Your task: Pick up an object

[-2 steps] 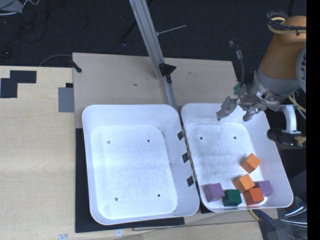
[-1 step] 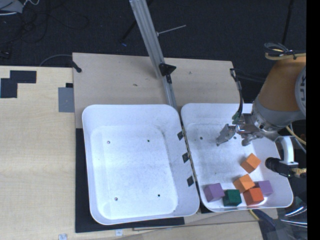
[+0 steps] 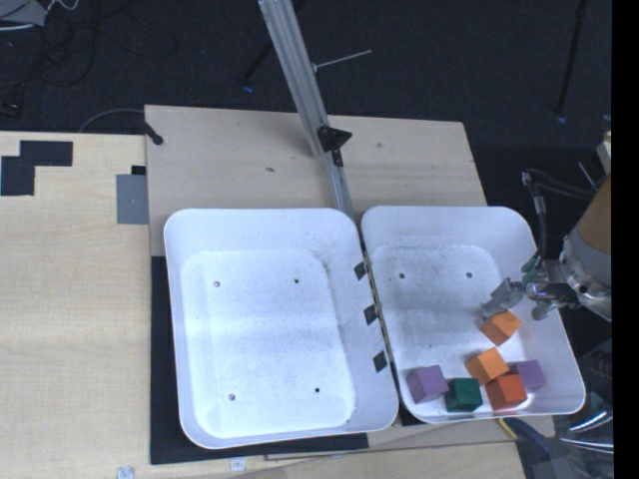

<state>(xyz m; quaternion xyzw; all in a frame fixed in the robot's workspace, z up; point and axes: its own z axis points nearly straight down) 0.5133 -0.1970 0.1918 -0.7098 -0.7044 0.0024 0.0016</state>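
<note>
Camera view: three orange blocks (image 3: 500, 325), two purple (image 3: 427, 381), one green (image 3: 462, 394).

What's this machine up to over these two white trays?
A robot arm reaches in from the right, its end effector low over the right bin, just above an orange block. Whether it grips that block is unclear. More blocks cluster at that bin's near edge: a second orange block, a red-orange block, a green block and two purple blocks. The left bin sits alongside.
</note>
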